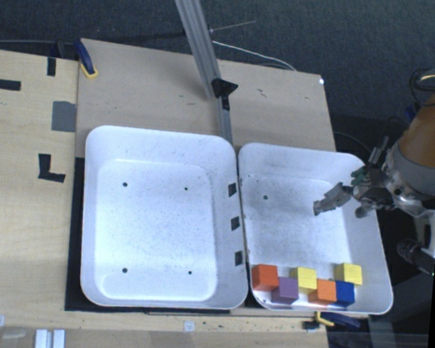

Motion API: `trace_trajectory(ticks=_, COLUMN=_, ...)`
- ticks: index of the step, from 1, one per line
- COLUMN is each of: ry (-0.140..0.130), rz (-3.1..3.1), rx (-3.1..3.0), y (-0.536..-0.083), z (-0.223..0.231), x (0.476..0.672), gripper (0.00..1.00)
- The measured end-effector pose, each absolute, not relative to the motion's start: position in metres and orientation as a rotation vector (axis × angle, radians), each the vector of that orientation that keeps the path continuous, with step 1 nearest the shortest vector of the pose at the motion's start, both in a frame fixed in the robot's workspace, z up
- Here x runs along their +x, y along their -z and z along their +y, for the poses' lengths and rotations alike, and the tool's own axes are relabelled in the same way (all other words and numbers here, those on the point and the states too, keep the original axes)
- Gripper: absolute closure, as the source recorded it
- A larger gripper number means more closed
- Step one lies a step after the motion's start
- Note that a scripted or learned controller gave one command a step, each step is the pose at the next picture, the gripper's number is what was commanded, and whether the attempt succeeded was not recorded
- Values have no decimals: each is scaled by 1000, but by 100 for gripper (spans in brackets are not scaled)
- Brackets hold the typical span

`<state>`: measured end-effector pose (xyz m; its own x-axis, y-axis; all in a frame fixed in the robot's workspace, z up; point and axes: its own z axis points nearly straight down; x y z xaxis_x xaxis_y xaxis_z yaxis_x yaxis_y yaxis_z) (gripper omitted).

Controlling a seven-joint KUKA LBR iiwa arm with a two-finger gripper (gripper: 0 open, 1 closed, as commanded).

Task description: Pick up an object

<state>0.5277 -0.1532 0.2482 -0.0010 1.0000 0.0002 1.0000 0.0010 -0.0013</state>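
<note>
Gripper (345, 199) hovering over the right bin (294, 169), near its far-right wall, fingers spread wide with nothing between them. Cluster of small blocks packed along the right bin's near rim: orange block (266, 276), purple block (288, 289), yellow block (306, 277), blue block (344, 293). Well apart from the gripper, toward the near rim and slightly left. Probably a reach toward that near rim, then a descent.

a robotics lab: taped plywood bench (173, 81), two white bins (93, 196), aluminium camera mast (197, 30).
</note>
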Motion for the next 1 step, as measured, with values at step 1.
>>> trace_trajectory(ticks=1, ry=-6, rz=-2221, rx=-2213, y=-173, z=-127, x=584, gripper=0)
